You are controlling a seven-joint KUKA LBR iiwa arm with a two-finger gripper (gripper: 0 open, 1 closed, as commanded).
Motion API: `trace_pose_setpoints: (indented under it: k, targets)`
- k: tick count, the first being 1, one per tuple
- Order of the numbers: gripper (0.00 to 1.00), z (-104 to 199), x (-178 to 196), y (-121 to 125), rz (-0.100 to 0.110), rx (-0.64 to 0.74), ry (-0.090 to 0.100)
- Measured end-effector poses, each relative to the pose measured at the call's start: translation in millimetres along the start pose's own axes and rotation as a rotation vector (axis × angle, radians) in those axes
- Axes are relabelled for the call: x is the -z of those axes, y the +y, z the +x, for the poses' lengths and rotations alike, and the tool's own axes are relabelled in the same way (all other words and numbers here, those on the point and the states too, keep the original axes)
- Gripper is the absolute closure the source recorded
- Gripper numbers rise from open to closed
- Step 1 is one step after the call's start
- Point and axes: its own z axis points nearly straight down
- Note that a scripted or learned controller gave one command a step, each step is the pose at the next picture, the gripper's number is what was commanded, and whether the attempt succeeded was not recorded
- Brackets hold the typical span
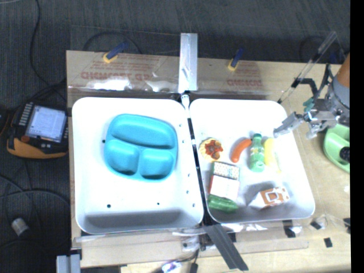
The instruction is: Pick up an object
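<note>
My gripper (284,128) hovers at the right bin's (296,209) upper right rim; I cannot tell its state, and it carries nothing. The green bottle (257,151) and other toys lie unpicked in the bin, so the whole grasp remains.

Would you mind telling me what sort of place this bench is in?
Probably a robotics lab: two shallow white bins on a taped bench, a blue sectioned plastic tray, small toy foods, and a grey arm's end effector at the right.
</note>
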Motion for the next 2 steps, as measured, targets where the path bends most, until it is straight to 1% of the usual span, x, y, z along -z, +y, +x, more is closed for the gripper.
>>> trace_pose_setpoints:
  k: [1, 2]
  targets:
    - [0.0, 23, -158, -19, -0.001, 0.136, 0.001]
    - [0.0, 11, -77, -24, -0.001, 0.671, -0.001]
